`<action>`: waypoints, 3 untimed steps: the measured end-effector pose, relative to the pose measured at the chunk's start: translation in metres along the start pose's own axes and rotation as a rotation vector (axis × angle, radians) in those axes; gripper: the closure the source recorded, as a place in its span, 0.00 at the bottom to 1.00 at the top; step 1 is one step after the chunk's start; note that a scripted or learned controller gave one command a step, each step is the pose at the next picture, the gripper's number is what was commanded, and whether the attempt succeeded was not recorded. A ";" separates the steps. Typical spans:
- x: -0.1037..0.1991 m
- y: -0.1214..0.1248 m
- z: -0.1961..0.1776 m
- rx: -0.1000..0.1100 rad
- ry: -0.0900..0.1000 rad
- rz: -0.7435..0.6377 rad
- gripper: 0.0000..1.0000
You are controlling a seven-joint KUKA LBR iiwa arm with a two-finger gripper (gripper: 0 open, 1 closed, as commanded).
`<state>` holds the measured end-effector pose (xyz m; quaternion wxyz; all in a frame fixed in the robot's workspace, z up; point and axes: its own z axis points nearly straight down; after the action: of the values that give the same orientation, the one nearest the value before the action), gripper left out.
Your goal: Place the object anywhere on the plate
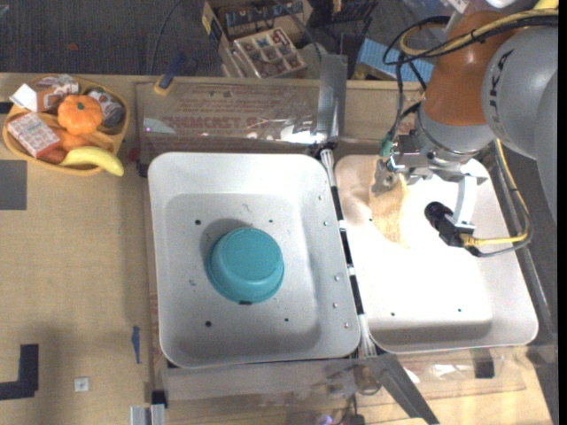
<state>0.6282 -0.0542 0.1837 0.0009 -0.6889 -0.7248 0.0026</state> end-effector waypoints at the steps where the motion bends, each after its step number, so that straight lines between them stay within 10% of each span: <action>1: -0.001 0.000 -0.040 -0.005 0.001 0.000 1.00; 3: 0.094 -0.027 -0.037 -0.004 0.002 -0.795 1.00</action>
<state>0.5968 0.0384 0.2205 0.0010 -0.3545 -0.9350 0.0002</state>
